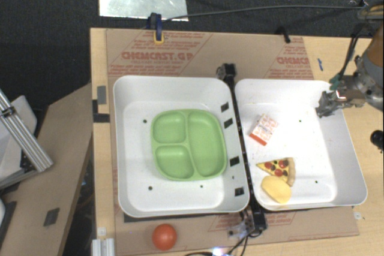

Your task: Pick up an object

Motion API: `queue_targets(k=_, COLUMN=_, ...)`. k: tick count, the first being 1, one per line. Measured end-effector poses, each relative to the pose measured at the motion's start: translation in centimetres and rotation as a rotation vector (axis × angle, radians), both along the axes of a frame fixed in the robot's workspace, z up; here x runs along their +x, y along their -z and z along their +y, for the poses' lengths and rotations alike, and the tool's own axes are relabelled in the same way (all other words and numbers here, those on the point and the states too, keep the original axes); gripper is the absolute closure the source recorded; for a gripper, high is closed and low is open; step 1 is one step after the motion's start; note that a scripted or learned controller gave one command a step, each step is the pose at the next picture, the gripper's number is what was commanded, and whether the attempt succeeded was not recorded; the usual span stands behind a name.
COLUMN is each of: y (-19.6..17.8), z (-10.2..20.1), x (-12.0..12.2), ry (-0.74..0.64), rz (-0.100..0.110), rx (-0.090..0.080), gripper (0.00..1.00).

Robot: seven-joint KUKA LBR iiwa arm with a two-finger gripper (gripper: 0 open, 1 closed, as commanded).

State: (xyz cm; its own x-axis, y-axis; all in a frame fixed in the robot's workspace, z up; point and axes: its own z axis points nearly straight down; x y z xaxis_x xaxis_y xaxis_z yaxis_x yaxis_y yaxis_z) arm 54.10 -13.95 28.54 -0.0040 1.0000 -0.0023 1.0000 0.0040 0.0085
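- Three objects lie in the right bin (pixel 351 177): carton (pixel 263 129), pizza slice (pixel 279 168), yellow piece (pixel 276 190).
- Gripper (pixel 327 106) hovers at that bin's far-right rim, approaching; claw state unclear.
- Next: centre over one.

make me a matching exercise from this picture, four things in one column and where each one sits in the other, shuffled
Things:
1. green divided plate
2. pizza slice toy
3. red ball
4. claw

Places:
A. on the board in front of the left bin
B. over the far right edge of the right bin
C. in the left bin
D. in the right bin, near its front, touching a yellow piece

Pairs: 1-C, 2-D, 3-A, 4-B
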Motion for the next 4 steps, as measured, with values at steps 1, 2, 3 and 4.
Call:
queue_targets(k=1, y=2.0, z=5.1, x=1.6, ry=-0.004, rz=0.007, rx=0.003, gripper=1.00)
queue_targets(k=2, y=2.7, z=9.6, x=2.3, ry=-0.004, rz=0.007, rx=0.003, gripper=1.00)
queue_targets(k=3, y=2.6, z=14.4, x=3.3, ry=-0.005, rz=0.006, rx=0.004, gripper=1.00)
queue_targets(k=4, y=4.8, z=19.0, x=4.8, ry=-0.004, rz=0.007, rx=0.003, gripper=1.00)
